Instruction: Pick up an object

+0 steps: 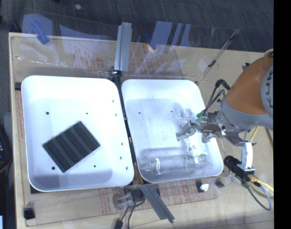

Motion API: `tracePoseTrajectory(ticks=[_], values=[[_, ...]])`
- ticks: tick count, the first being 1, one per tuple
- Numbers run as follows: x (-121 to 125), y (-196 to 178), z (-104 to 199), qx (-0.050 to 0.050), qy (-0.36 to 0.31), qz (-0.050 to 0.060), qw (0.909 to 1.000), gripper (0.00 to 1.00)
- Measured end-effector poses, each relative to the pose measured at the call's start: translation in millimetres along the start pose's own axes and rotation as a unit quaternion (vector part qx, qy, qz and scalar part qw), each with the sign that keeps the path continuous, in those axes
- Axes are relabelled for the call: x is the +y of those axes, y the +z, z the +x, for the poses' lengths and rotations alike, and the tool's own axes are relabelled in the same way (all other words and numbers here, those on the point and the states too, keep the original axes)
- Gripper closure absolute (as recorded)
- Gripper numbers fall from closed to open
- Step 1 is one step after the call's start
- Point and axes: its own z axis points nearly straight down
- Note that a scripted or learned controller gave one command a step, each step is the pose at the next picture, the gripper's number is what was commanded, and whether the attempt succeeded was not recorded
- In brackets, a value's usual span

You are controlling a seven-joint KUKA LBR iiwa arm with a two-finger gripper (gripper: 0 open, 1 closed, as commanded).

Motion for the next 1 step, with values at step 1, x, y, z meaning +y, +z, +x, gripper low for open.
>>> tracePoseTrajectory(ticks=[1], values=[[1.1,-9.7,0.8,0.000,-0.003,0.000,1.0000,1.00]])
